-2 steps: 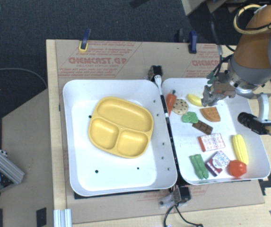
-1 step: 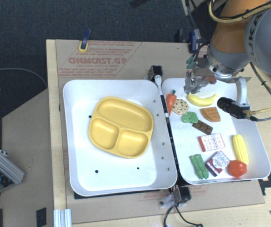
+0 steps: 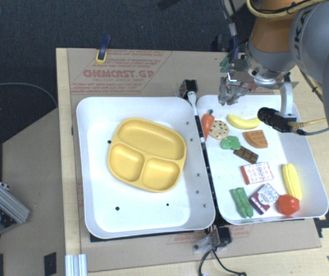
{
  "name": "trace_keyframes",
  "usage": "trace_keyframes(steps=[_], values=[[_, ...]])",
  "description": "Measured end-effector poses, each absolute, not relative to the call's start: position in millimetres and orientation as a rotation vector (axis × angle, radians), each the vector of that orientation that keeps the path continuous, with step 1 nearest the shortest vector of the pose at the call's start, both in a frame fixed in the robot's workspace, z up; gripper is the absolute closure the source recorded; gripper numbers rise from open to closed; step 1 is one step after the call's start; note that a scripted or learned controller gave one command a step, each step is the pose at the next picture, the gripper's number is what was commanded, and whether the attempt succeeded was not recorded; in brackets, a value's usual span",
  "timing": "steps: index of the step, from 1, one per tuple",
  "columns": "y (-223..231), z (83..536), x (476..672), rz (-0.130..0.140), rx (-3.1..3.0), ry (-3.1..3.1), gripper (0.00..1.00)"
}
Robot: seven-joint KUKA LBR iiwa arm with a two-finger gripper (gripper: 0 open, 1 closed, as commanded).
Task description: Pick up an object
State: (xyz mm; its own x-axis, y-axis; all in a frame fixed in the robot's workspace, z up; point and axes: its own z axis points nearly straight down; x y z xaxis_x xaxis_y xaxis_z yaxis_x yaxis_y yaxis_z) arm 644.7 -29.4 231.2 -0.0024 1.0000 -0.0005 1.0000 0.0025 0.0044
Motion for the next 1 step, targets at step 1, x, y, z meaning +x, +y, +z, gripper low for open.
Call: trace_keyframes(steps=[1], values=[[-42.2,229.3,630.0,-0.004,2.225,2.221,1.00]])
